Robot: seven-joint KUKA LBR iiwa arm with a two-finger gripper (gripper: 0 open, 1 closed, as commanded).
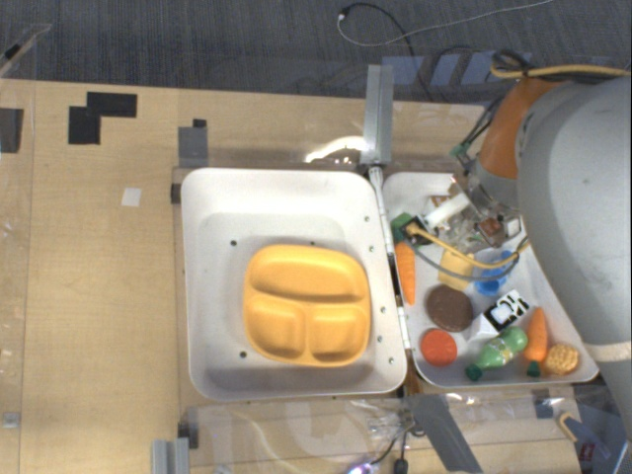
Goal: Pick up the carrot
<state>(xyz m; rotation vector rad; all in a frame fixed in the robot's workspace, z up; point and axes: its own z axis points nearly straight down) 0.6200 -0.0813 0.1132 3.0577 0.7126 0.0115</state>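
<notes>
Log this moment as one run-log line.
task: pick up carrot | gripper: over right bin, among toys | carrot: by right bin's left wall, not held | left bin: yellow tray

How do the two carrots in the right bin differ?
The left carrot lies along the dividing wall beside the yellow tray's bin, long and slim. The right carrot lies near the bin's outer front corner, shorter and stubbier, beside a bottle. Both are orange, with greens showing.

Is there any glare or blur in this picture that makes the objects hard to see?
Camera view: glare on the left bin's top rim; the arm close to the lens is soft; the claw area is cluttered and unclear; the carrot and yellow tray are evenly lit.
</notes>
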